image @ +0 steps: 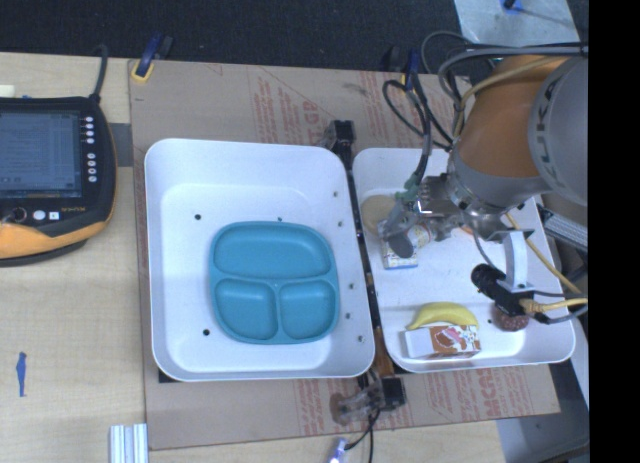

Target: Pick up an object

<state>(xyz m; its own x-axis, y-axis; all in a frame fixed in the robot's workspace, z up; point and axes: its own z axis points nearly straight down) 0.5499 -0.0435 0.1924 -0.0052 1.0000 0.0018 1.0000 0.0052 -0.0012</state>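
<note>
Near edge of right bin (560, 356): a small printed carton (441, 341) lies flat against the front wall, a banana (447, 313) touching it just behind; a dark round object (513, 320) sits near the right corner. All loose, likely scattered as pick candidates.

Mid bin: gripper (400, 243) is down low over a small white-and-blue item (400, 262), fingers pointing at it. Cannot tell whether the fingers are spread or closed, nor whether anything is gripped. Judgement: a grasp attempt on this item is underway.

Left bin (170, 281) holds a teal divided tray (272, 281), centred, well apart from the arm.

Far left: teach pendant (50, 176) rests on the bench.
</note>
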